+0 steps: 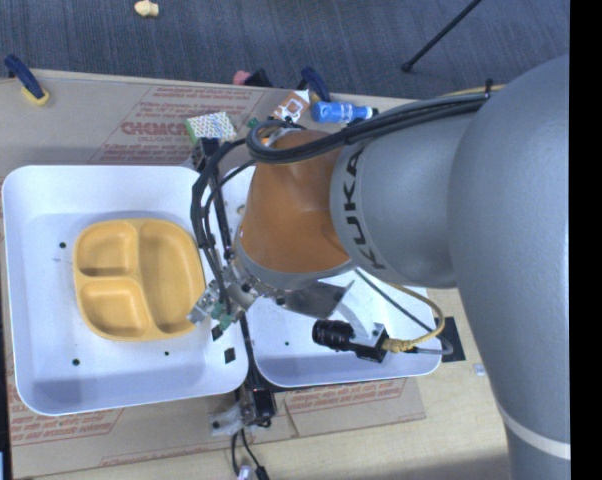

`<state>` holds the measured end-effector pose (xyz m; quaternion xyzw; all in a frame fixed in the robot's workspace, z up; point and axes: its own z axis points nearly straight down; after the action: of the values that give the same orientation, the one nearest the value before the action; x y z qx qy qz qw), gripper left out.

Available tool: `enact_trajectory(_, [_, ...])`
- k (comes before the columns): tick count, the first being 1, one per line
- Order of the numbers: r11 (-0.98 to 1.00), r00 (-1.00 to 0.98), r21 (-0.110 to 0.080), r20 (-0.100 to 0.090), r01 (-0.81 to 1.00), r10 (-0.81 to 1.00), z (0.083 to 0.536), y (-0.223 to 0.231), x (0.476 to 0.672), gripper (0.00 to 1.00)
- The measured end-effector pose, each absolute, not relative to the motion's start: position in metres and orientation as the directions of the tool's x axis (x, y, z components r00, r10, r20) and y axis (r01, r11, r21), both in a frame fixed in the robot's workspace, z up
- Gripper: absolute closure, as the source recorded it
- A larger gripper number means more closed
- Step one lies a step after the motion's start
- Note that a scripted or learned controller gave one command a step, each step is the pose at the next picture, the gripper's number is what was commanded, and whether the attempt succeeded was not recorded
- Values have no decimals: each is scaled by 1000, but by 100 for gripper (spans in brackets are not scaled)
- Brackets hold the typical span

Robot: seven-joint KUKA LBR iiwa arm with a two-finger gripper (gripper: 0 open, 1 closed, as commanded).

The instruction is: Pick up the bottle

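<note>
My gripper hangs low over the seam between the two white bins, at the right rim of a yellow divided plate. The plate lies flat in the left bin. A small greenish bit sits at the gripper's tip, too small to identify. The orange wrist band and the big grey arm cover most of the right bin, hiding what lies in it.
A black connector with a yellow cable hangs off the wrist over the right bin's front. Blue clamps grip the cardboard sheet under the bins. Black cables loop beside the wrist.
</note>
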<state>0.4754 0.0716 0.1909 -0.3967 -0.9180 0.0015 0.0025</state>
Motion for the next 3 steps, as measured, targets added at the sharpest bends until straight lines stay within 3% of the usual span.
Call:
enact_trajectory(1, [780,-780,0,-2,626,626,297,23,477,100])
enact_trajectory(2, [907,-907,-2,3,421,421,191,34,476,100])
enact_trajectory(3, [950,-950,-1,-3,313,313,302,-22,477,100])
